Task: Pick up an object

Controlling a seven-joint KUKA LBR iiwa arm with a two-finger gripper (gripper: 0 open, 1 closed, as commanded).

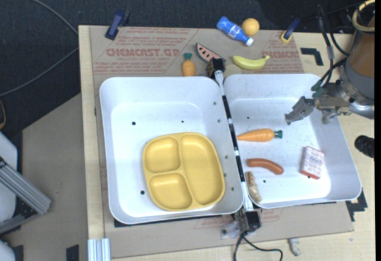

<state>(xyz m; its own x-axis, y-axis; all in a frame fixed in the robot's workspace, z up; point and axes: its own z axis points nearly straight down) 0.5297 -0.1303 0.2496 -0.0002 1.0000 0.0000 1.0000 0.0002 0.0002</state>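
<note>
Right bin [333, 191]: carrot [257, 135], sausage [265, 164] and packet [312, 162] lie loose and apart on its floor; pincer [296, 113] hovers above the carrot, opening indiscernible, holding nothing visible; risk: the rounded carrot rolls aside on a descent off its axis.

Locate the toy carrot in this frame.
The carrot lies in the right bin, near the divider, just above the sausage and lower left of the gripper.

A robotics lab: clamped bench [149, 52], white bins [113, 105], loose cables [36, 4].
</note>
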